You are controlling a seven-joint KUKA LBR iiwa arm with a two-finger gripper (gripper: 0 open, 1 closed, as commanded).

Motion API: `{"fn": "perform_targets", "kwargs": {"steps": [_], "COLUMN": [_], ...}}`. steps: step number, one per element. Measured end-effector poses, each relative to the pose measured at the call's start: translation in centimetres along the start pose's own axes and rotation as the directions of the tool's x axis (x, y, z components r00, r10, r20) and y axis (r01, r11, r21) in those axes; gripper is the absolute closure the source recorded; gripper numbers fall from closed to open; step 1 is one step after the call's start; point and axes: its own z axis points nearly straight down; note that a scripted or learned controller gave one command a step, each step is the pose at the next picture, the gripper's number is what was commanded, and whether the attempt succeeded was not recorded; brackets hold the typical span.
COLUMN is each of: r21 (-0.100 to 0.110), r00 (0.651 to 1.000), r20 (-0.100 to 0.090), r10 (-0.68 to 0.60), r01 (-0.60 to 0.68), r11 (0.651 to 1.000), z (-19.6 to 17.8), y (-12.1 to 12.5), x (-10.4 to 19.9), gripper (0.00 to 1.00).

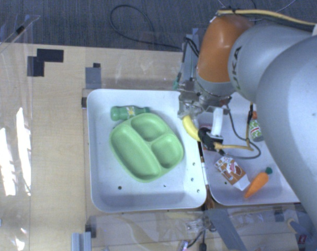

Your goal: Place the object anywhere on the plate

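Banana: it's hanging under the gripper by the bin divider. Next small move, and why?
Probably carry it left toward the green plate. The banana hangs below the gripper at the left bin's right edge, not yet above the plate. Whether the grasp is firm is unclear, so move slowly.

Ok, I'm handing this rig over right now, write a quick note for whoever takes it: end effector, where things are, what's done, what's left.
End effector: over the right edge of the left bin, with the banana at its tip; whether the banana is actually gripped is unclear from this angle.
Green plate: three compartments, in the left bin, with a green bottle lying at its upper left edge.
Right bin: carrot, small carton, small bottle.
Done: banana brought to the left bin's edge.
Left: move it over the plate and set it down.
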Motion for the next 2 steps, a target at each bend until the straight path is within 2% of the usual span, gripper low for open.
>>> {"fn": "perform_targets", "kwargs": {"steps": [1,2], "r21": [0.002,0.002], "r00": [0.990,0.990], "r20": [0.000,0.000], "r10": [-0.140,-0.139], "r01": [0.140,0.139], "r11": [0.990,0.990], "z": [0.07,0.06], "y": [-3.75,-3.73], "x": [3.47,3.43], "gripper": [1.00,0.00]}}
